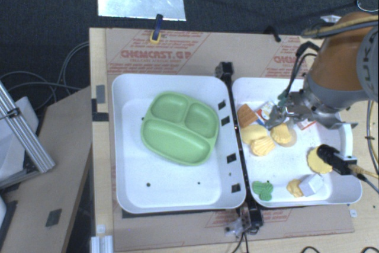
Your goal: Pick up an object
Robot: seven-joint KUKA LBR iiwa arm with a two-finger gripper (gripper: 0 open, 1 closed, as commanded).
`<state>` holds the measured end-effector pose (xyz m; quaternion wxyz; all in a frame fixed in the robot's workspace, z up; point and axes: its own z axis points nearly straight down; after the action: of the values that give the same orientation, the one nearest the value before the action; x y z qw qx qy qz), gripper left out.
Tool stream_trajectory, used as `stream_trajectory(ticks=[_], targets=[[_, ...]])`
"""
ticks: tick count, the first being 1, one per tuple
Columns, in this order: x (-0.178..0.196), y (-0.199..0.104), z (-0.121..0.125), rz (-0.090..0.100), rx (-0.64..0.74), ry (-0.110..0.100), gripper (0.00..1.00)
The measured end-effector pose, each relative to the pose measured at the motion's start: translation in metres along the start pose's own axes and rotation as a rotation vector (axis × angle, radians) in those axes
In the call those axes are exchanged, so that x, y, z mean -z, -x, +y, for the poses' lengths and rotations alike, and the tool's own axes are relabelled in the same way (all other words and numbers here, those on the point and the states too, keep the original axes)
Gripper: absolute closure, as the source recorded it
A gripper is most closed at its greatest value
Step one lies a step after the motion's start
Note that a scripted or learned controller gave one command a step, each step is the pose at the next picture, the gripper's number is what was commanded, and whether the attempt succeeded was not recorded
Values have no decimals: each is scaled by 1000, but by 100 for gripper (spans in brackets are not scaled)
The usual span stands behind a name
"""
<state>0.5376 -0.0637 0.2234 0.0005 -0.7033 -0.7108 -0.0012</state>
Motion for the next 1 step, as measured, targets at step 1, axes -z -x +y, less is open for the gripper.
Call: stream_trajectory(ticks=[1], targets=[[7, -48, 20, 0, -1, 2, 100]])
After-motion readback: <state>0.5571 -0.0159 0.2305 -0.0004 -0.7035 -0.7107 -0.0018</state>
